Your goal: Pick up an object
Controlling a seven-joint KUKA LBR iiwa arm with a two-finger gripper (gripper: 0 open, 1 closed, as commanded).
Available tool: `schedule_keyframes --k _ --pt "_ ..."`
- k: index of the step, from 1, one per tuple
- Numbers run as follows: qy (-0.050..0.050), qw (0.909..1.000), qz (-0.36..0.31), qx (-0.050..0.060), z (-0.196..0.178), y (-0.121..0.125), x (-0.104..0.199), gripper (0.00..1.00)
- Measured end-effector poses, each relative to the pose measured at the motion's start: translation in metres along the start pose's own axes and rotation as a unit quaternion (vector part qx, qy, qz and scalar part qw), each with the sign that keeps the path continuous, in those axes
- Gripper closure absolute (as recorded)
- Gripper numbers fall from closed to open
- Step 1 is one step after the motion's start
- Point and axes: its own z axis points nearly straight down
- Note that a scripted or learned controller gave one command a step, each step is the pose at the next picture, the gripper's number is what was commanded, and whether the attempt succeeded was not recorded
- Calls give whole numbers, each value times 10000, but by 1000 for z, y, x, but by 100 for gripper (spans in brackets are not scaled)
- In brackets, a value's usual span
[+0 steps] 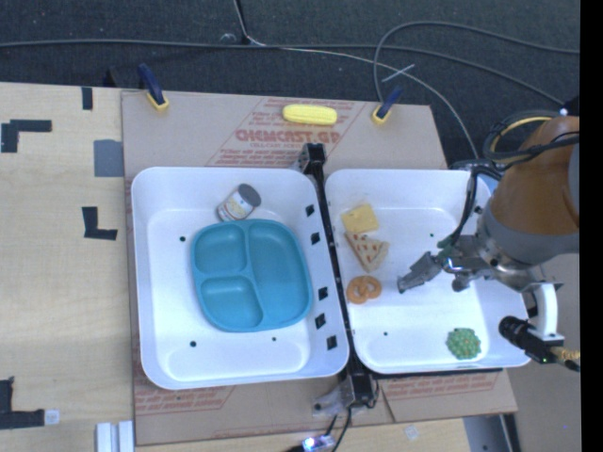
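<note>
The right bin [405, 356] holds a yellow block [359, 219], a tan wedge with dots [368, 250], a round orange-brown piece [363, 289] and a green bumpy lump [463, 343]. My gripper [415, 277] hangs over the middle of this bin, pointing left. It is a short way right of the round piece and the wedge, with nothing seen in it. In the left bin [151, 347] lie a blue divided plate [252, 275] and a small grey can [239, 201] on its side.
A yellow oblong object [309, 114] lies on the cardboard behind the bins. Two blue-and-yellow clamps [152, 90] [386, 105] hold the cardboard's back edge. A black divider [325, 243] runs between the bins. Cables trail across the dark floor behind.
</note>
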Motion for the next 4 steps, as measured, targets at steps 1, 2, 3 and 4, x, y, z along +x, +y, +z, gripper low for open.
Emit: schedule_keyframes --k 1,2,3,4 --pt "-8 10000 -11 -47 -4 2 0 0" --pt "-4 10000 -9 -30 58 6 -4 0" --pt "-16 10000 -12 -55 108 6 -3 0" --pt "-19 10000 -11 -65 95 7 -4 100"
